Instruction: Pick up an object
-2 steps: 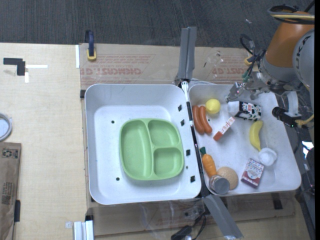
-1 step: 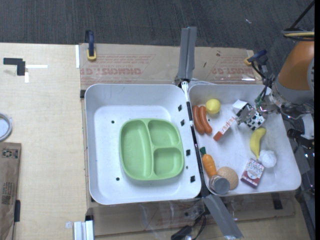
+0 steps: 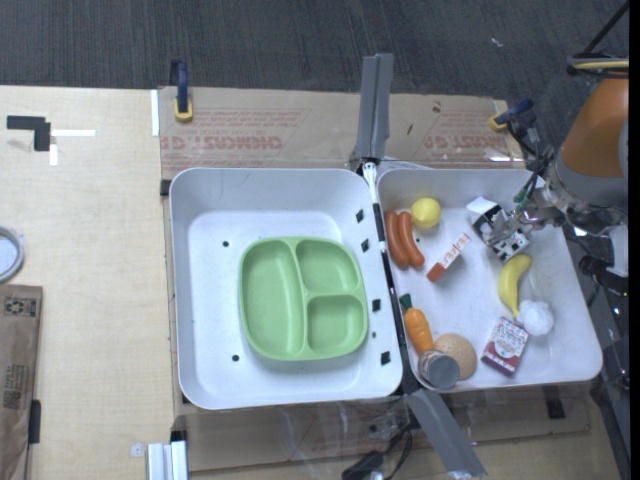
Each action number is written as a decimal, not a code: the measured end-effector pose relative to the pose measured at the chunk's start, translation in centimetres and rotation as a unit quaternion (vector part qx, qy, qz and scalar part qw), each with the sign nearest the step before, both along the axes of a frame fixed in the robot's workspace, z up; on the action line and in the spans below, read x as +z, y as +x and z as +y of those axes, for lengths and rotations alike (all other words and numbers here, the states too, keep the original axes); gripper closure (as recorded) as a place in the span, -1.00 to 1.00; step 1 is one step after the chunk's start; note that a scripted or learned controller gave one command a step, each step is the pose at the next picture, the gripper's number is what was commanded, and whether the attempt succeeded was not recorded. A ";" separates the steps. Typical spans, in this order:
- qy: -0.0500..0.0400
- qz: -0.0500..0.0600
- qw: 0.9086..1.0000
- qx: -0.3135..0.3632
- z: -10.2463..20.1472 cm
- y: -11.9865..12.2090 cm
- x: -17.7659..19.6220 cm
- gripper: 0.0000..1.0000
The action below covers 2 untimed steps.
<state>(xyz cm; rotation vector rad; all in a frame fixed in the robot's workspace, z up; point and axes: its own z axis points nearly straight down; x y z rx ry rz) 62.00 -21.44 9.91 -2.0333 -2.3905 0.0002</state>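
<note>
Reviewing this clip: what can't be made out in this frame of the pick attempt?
- End effector, camera view: small and cluttered; finger state and any contact with the banana are unreadable.
- Arm: cut off by the right edge.
- Small red box and red-white packet: print too small to read.
- Can: partly hidden behind the bin rim.

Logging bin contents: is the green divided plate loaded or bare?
Bare. The green plate lies flat in the left bin; all three compartments show plain green.
</note>
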 end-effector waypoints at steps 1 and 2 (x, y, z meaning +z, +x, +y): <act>0.000 0.000 0.989 0.151 0.1 -1.7 1.5 1.00; -0.001 0.001 1.000 0.017 5.1 -2.9 10.5 1.00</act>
